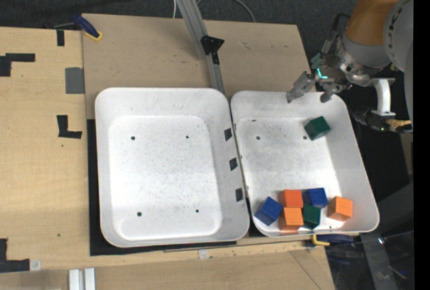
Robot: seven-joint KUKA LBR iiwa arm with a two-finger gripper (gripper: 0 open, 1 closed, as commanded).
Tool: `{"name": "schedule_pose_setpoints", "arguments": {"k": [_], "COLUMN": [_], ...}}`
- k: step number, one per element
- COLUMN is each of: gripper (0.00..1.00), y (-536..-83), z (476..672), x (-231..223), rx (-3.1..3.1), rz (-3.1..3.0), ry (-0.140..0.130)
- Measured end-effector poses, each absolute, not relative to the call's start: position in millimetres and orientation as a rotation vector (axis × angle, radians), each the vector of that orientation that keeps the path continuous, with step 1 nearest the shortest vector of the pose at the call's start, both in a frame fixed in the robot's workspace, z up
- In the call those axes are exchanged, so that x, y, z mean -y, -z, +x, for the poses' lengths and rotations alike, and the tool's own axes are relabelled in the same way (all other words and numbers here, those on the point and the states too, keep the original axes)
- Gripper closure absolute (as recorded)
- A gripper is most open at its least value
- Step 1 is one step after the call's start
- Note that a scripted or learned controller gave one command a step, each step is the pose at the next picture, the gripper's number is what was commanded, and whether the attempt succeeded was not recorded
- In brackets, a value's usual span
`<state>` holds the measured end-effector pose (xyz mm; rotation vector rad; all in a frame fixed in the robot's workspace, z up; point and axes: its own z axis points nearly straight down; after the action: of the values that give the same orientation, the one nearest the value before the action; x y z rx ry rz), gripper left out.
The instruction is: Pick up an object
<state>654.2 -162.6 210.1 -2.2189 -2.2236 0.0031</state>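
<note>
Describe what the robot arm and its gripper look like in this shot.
The arm is grey with a broad orange band above the wrist. Its wrist end is a cluster of dark and silvery metal parts with a small green light. The gripper has two slim dark grey fingers. A white bracket sits beside the wrist.

Two shallow white bins stand side by side on the bench: a left bin (107,114) and a right bin (349,148). Seven small blocks lie in the right bin. Two are blue: one (268,210) at the left end of the cluster, one (316,197) further right. Three are orange: one (292,199), one (292,217) just below it, and one (341,207) at the right end. Two are dark green: one (311,215) within the cluster and one (317,127) lying apart, nearer the bin's far rim.
</note>
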Motion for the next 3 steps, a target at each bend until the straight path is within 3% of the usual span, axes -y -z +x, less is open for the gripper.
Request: {"name": "schedule_pose_setpoints", "arguments": {"k": [2, 3], "gripper": [0.00, 1.00], "y": [-91.0, -105.0], "z": [649.9, 651.8], "x": [156.2, 155.6], "rx": [2.220, 2.225], "rz": [-2.216, -2.217], "ry": [-0.008, -0.003]}}
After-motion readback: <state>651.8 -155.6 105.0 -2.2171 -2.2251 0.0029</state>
